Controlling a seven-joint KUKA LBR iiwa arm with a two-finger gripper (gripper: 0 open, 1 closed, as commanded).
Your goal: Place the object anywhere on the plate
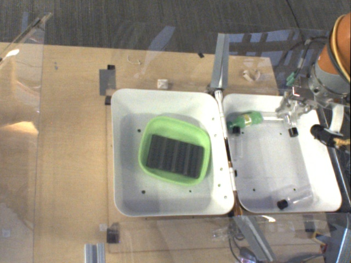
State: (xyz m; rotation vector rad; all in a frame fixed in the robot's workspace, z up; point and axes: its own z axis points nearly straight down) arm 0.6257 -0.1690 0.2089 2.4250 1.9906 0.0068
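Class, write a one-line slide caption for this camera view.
Green plate in left bin; green-capped bottle in right bin.

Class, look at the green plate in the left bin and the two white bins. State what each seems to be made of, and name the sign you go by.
Green plate: probably plastic, with a uniform bright lime colour, smooth rounded rim and soft sheen; its dark ribbed centre may be a separate insert. White bins: likely moulded plastic or coated metal, with an even matte white surface, rounded corners and thin walls.

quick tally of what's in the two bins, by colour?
Green: 2, the square green plastic plate with a dark ribbed centre in the left bin, and the green-and-white bottle in the right bin
Clear: 1, the clear plastic tube with a black cap in the right bin
Total: 3
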